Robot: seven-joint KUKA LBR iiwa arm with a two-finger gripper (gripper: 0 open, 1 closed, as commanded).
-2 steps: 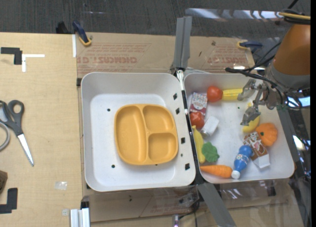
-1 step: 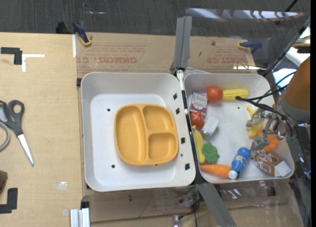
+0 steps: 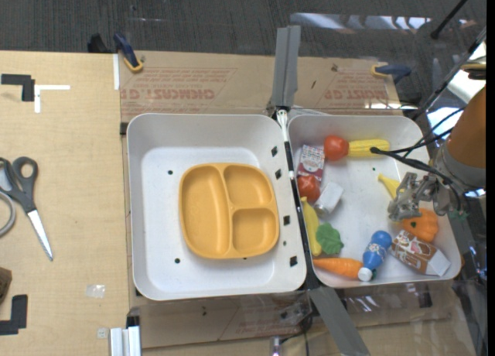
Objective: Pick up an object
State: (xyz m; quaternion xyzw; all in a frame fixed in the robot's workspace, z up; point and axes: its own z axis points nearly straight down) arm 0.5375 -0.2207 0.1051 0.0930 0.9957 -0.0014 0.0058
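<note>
At the right edge of the frame, the grey arm reaches in over the right bin (image 3: 352,124), and its end effector (image 3: 404,201) hangs low above the bin's right side. Whether it is apart, together or clamped on anything cannot be told — the metal parts blur into the objects beneath. Just below and right of it lies an orange pumpkin-like toy (image 3: 422,226), touching or nearly touching the end effector's lower edge, and a small yellow piece (image 3: 389,185) lies just to its left.

The rest of the right bin is crowded. Along the top sit a red tomato (image 3: 335,147) and a yellow corn cob (image 3: 368,146), side by side. Near the left wall lies a red-and-white packet (image 3: 311,160), with a red round item (image 3: 308,186) below it and a small white block (image 3: 329,196) just to the right. Lower down, a yellow banana (image 3: 311,227) runs along the left wall beside a green broccoli-like piece (image 3: 329,239). At the bottom lies an orange carrot (image 3: 339,268), a blue-and-white bottle (image 3: 375,253) tilted beside it, and a small carton (image 3: 418,253) in the lower right corner.

The left bin (image 3: 147,192) holds a yellow divided tray (image 3: 229,210) with three compartments — lying flat in the middle.

On the worktop (image 3: 62,269) at the left of the frame lie scissors (image 3: 29,201). A blue clamp (image 3: 128,51) sits at the upper left edge of the cardboard.
</note>
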